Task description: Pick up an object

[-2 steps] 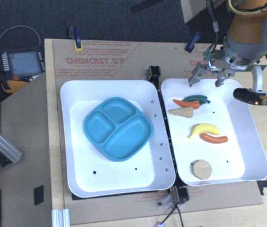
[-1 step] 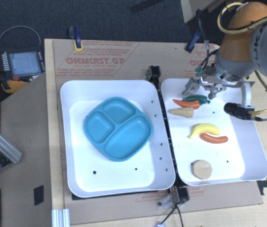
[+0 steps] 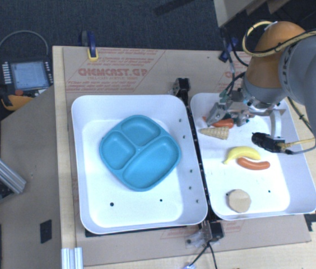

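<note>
My gripper [image 3: 228, 113] hangs low over the far left corner of the right bin [image 3: 292, 198]. Right under it lies a small red object [image 3: 223, 124], partly hidden by the gripper. A pale cone-shaped piece [image 3: 214, 132] lies just in front of that. Further forward in the same bin are a yellow banana [image 3: 241, 153], a red sausage [image 3: 253, 164] touching it, and a round tan disc [image 3: 238, 200]. I cannot make out whether anything is held.
The left bin [image 3: 91, 116] holds a blue divided plate [image 3: 140, 151]. A black connector with a yellow cable [image 3: 268, 142] hangs over the right bin beside the arm. The grey arm with its orange band [image 3: 273, 52] fills the upper right.
</note>
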`<control>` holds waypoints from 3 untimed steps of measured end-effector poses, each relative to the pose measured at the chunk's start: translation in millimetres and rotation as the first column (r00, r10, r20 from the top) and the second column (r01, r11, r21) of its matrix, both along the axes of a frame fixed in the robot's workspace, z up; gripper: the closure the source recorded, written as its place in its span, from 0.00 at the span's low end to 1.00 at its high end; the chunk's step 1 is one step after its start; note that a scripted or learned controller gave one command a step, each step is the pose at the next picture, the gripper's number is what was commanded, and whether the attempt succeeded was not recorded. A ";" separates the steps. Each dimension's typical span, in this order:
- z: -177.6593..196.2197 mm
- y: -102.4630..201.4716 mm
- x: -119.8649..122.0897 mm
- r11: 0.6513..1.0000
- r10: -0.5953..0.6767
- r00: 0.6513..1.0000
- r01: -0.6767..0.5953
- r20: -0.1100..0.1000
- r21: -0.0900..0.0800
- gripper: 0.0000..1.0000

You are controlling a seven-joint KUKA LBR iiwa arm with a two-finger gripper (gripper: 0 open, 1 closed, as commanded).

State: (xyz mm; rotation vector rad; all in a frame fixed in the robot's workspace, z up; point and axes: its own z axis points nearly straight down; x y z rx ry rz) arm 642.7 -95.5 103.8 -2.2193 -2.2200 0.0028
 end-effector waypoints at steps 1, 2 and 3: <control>-20.3 0.5 -0.5 1.000 0.000 1.000 0.000 -0.001 0.000 0.00; -8.1 0.6 0.7 1.000 0.000 1.000 0.000 0.003 -0.001 1.00; 55.8 -3.7 3.5 1.000 -0.001 1.000 0.001 0.010 -0.002 1.00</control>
